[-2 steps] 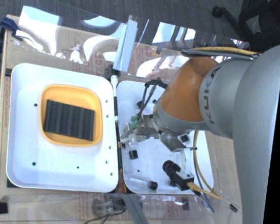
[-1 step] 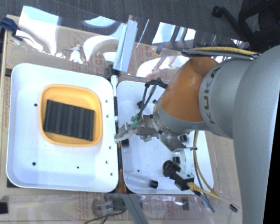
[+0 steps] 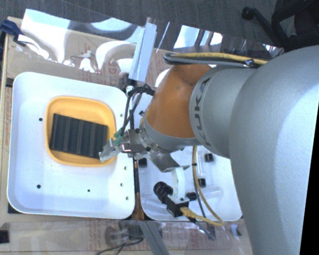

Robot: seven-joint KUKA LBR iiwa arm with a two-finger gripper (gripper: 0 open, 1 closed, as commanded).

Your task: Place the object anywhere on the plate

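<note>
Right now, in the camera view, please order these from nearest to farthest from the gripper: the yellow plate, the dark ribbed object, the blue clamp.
1. The yellow plate: its right rim lies right beside the gripper, in the left bin.
2. The dark ribbed object: on the plate, a little further left.
3. The blue clamp: far off at the bench's upper left corner, outside the bins.

bright, even light; glare on the clear panel (image 3: 73, 31) up top; near arm (image 3: 263, 137) soft
</note>
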